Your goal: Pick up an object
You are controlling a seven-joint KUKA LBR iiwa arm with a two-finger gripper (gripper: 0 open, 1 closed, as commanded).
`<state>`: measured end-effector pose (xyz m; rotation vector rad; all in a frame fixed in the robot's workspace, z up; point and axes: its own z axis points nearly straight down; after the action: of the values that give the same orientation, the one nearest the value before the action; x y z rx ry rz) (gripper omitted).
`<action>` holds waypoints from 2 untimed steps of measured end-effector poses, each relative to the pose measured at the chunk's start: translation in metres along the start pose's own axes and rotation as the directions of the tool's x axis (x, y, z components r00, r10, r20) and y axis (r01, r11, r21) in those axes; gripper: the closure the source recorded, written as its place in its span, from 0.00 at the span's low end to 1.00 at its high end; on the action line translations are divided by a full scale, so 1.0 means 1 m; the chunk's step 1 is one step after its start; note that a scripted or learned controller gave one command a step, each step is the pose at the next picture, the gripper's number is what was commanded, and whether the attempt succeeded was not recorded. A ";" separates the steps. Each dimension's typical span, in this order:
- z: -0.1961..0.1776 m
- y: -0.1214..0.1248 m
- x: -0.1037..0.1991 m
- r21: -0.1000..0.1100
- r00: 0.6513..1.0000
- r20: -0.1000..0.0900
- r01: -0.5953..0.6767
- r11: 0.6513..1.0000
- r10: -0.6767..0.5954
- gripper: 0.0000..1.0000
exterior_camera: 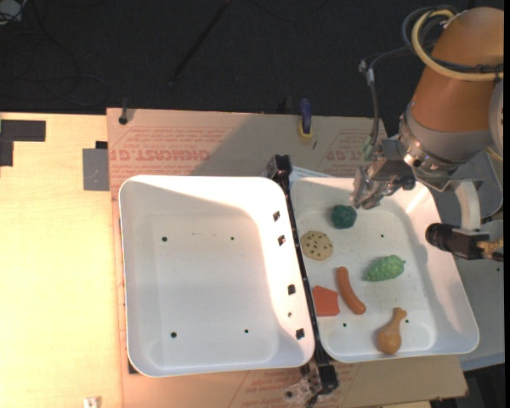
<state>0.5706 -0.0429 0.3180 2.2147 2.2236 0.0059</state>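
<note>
— Bins first: what do we see on the bench?

— We see two shallow white bins side by side on a sheet of brown cardboard (229, 147). The left bin (144, 228) shows us bare white floor. The right bin (446, 300) holds six small things.

— Where do they lie?

— We find a dark green ball (343, 217) near the far edge, a round cookie (316, 246) by the left wall, and a light green bumpy piece (384, 269) toward the right side. A red sausage (350, 290) lies near the middle, a flat orange-red piece (325, 301) rests against the left wall, and a tan drumstick (390, 331) sits near the front edge.

— And the arm?

— We see its gripper (367, 197) reaching in over the far edge of the right bin, just beside the dark green ball, on the ball's far right. We cannot tell whether it is parted or closed, and we see nothing held in it.
</note>
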 end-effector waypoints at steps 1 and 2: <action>-0.062 0.027 0.031 -0.001 1.000 0.000 0.000 1.000 0.000 1.00; 0.010 -0.049 -0.022 0.018 1.000 0.001 -0.010 1.000 0.010 1.00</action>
<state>0.5216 -0.0650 0.3076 2.2349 2.2206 -0.0155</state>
